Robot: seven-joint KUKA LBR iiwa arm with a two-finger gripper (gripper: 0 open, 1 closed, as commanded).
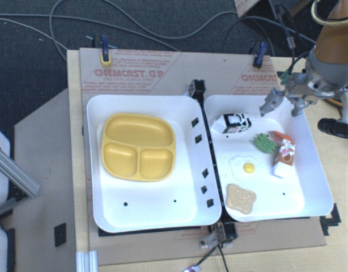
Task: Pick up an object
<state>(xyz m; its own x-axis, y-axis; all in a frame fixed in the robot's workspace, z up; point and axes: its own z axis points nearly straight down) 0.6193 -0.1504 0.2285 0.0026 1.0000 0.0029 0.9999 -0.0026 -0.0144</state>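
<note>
The right bin holds a small black and white toy car, a green leafy piece, a red and white carton lying on its side, a fried egg and a slice of toast. My gripper hangs above the bin's far right corner, open, its two grey fingers spread apart with nothing between them. It is up and to the right of the toy car and above the carton.
The left bin holds a yellow divided plate. A black divider with clips runs between the bins. Blue clamps sit at the board's far edge, and cables trail behind it.
</note>
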